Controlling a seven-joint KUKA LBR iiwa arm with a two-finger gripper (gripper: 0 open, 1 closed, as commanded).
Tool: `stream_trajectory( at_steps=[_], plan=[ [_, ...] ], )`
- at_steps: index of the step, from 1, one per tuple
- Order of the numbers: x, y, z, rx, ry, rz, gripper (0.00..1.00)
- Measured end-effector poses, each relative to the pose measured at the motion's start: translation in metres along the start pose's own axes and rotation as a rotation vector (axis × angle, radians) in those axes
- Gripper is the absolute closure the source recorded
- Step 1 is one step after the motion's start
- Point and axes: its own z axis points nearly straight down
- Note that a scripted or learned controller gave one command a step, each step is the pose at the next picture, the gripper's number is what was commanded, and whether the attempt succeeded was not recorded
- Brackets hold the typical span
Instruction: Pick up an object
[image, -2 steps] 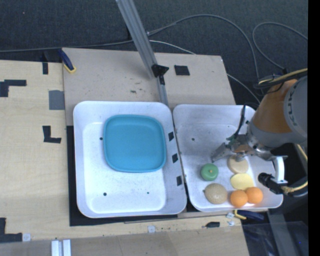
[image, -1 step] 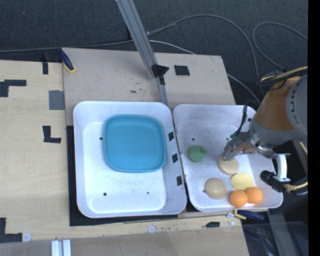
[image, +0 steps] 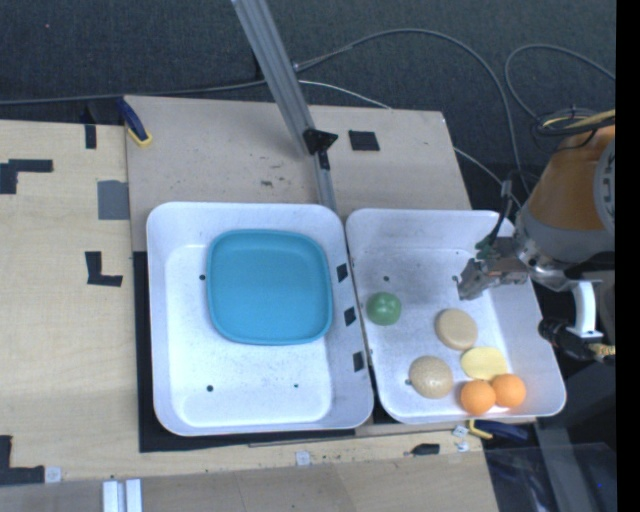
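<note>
The right bin (image: 420, 235) holds a green ball (image: 383, 308), two beige rounds (image: 457, 328) (image: 431, 376), a yellow piece (image: 484, 361) and two orange balls (image: 478, 396) (image: 509, 390). My gripper (image: 472, 283) hangs over the bin's right side, just above and right of the upper beige round. Nothing shows between its tips. The arm's orange band (image: 565, 195) sits at the right edge.
The left bin (image: 180, 390) carries a blue square plate (image: 269, 286). A grey metal pole (image: 290, 95) slants across the back toward the gap between the bins. Cables (image: 520, 80) loop at the back right.
</note>
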Motion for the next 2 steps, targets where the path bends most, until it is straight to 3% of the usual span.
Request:
stream_trajectory(
  at_steps=[1, 2],
  plan=[
    [0.000, 0.001, -0.041, 0.001, 0.000, 0.001, 1.00],
    [0.054, -0.008, -0.037, 0.005, 0.002, -0.003, 1.00]
  ],
)
